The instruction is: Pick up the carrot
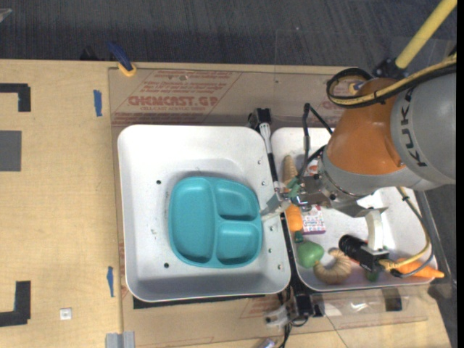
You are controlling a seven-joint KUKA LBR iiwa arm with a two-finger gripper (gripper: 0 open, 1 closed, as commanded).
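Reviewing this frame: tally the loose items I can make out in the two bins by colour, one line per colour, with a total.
Teal: 1, the divided plate in the left bin
Orange: 2, the carrot and an orange piece in the right bin
Green: 1, the green ball
Tan: 1, the corn-like piece
Total: 5; other items under the arm are too unclear to count.

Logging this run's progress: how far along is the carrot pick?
Done: the arm has reached into the right bin, and the gripper sits just above the carrot by the bin's left wall. In hand: nothing that I can confirm; the grasp itself is hard to read. Left: closing on the carrot and lifting it.
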